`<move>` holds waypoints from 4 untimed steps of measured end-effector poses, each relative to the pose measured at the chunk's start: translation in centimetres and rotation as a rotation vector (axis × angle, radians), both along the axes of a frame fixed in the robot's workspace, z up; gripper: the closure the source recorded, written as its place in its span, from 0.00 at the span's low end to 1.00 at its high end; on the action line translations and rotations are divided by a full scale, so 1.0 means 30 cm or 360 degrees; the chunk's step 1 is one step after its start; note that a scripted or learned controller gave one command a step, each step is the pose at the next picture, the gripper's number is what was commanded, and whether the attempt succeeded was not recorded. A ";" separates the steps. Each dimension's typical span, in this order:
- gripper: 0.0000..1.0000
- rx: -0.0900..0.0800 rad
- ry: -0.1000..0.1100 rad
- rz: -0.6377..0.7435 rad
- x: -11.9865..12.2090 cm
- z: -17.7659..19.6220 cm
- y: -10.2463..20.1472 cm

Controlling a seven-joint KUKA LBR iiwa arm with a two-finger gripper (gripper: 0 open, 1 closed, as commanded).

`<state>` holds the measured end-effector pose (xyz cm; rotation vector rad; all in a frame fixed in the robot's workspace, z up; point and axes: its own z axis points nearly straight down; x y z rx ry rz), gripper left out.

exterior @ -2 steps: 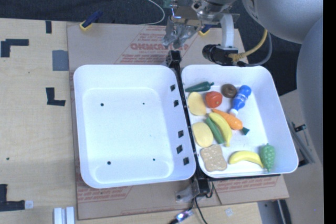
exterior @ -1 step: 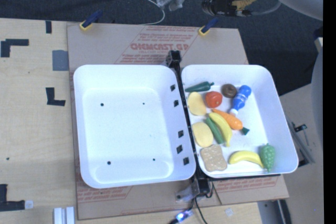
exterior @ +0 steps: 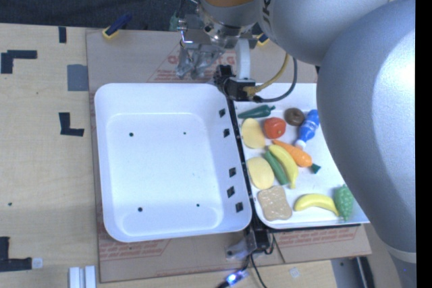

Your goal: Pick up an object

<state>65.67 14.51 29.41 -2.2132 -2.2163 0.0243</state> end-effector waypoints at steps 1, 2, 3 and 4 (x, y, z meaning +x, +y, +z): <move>1.00 0.0018 -0.0055 0.0010 0.036 0.775 0.263; 1.00 -0.0004 0.0002 -0.0002 0.021 -0.032 0.281; 1.00 0.0017 -0.0055 0.0004 -0.077 0.841 0.294; 1.00 -0.0005 0.0004 -0.0003 -0.177 0.219 0.269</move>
